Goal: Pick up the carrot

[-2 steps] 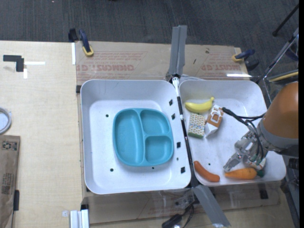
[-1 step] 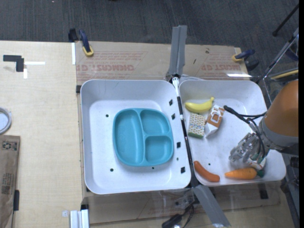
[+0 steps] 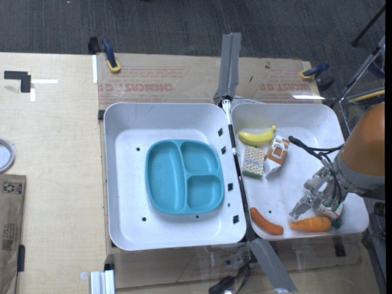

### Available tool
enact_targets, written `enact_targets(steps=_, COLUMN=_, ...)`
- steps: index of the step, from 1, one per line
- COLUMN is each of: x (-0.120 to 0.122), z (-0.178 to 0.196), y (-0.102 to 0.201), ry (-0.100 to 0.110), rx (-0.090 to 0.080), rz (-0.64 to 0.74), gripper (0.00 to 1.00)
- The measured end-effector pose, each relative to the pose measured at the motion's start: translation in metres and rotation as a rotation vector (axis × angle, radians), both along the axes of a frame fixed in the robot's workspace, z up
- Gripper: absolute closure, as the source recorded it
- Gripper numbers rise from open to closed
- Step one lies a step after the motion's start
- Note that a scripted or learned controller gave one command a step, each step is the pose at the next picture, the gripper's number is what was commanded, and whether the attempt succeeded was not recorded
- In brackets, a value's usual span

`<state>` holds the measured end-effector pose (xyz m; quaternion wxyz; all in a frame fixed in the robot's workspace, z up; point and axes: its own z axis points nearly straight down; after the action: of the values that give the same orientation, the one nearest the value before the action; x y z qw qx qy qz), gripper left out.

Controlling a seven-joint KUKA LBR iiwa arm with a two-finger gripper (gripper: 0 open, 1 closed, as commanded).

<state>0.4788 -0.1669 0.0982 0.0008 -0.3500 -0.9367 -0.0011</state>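
On the tabletop (image 3: pixel 49 133), well to the left of the fingers, the left bin (image 3: pixel 116 164) is seen to hold a blue divided plate (image 3: pixel 184 176), which plays no part in the task. In the right bin (image 3: pixel 334 118), up and to the left of the fingers, a banana (image 3: pixel 257 136), a speckled packet (image 3: pixel 253 162) and a small orange-and-white carton (image 3: pixel 277 154) are grouped close together. Lower down, left of the fingers and near the bin's front wall, a short reddish sausage-like piece (image 3: pixel 266 222) is lying. The carrot (image 3: pixel 311 225) is found just below the fingers, flat on the bin floor by the front wall: it is orange and smooth, and tapers to a point at its left end. The gripper (image 3: pixel 311 204) is poised just above it, close to touching or touching. Whether the fingers are open or closed cannot be told, as the metal parts blur together, and nothing can be seen held between them. The task is judged to be at the approach stage: the reach to the carrot appears done, while the grasp and the lift are not yet done.
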Motion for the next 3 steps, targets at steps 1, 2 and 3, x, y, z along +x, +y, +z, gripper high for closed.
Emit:
enact_targets(steps=1, x=0.001, z=0.008, y=0.000, ry=-0.001, rx=0.001, rz=-0.003, gripper=1.00)
enact_targets(steps=2, x=0.001, z=0.008, y=0.000, ry=-0.001, rx=0.000, rz=-0.002, gripper=0.00)
enact_targets(steps=3, x=0.001, z=-0.006, y=-0.022, ry=-0.006, rx=-0.003, rz=0.392, gripper=0.00)
